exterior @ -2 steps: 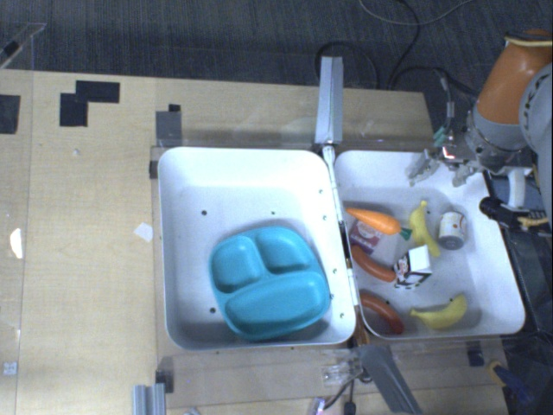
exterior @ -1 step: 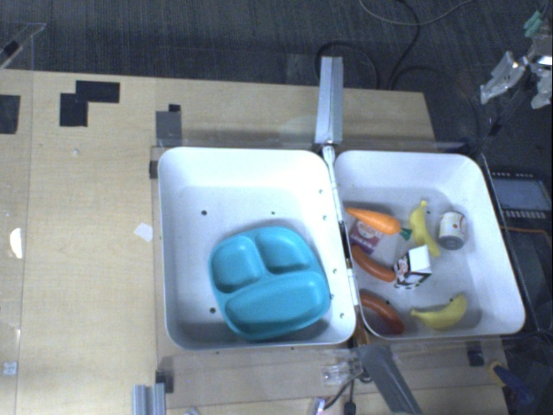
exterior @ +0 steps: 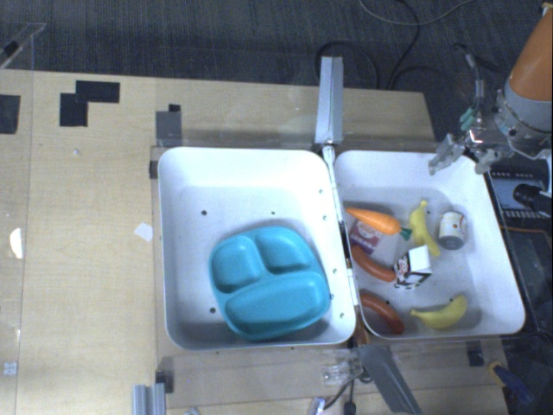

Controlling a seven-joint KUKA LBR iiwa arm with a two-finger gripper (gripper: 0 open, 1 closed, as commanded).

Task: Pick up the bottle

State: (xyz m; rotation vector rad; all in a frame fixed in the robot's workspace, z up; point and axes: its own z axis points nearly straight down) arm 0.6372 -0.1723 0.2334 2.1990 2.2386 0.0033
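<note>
Carrot (exterior: pixel 375 220) is partly covering the bottle (exterior: pixel 363 237), which is lying well apart from the gripper (exterior: pixel 455 150) (open or closed, I cannot tell) at the right bin's (exterior: pixel 499 271) far rim.

We see the arm (exterior: pixel 529 85) at the right edge of the camera view as a broad orange band above a pale grey ring. Below the ring sits a grey wrist block with dark seams and small fittings we cannot make out. A thin grey cable loops up beside it. From the block a metallic, silvery gripper (exterior: pixel 449 156) assembly juts out, angular and shiny, with bright highlights along its edges. Its details blur at this size, and we read no markings on it.
</note>
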